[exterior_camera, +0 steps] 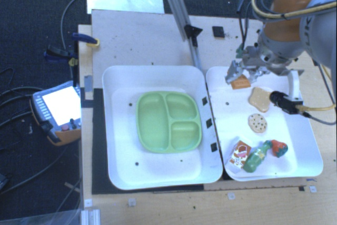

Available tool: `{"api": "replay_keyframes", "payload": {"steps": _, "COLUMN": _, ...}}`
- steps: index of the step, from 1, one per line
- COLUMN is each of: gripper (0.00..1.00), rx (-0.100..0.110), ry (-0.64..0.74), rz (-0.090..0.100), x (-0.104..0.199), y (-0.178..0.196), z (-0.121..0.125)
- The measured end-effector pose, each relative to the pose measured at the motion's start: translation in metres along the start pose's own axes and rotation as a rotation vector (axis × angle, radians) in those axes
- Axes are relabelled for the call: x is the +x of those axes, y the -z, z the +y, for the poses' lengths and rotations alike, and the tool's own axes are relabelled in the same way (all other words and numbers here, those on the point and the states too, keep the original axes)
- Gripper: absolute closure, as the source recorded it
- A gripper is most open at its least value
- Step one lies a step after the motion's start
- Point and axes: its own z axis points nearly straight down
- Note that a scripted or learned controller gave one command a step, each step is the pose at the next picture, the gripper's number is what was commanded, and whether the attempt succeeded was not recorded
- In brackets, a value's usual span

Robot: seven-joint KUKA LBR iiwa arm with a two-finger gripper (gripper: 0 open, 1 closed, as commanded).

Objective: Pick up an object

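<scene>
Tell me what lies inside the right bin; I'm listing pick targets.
The right bin holds an orange block under the gripper, a toast slice, a cookie, a red-white carton, a green bottle and a red-teal toy. The arm hides the far corner.

Gripper (238, 75) low over right bin (221, 113), at its far left corner, touching orange block (241, 82); cookie (257, 123) and bottle (255, 159) nearer the bin's front.

Two bins sit side by side on the bench (142, 34). The left bin (118, 113) holds a divided tray (169, 121). The right bin (300, 139) holds a cookie (257, 123) centrally and a bottle (256, 159) nearer.
</scene>
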Motion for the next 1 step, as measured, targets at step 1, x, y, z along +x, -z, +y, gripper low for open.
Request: {"api": "replay_keyframes", "payload": {"steps": 1, "gripper": 1.0, "rx": -0.001, "ry": 0.001, "rz": 0.001, "x": 0.0623, "y": 0.0047, "z": -0.002}}
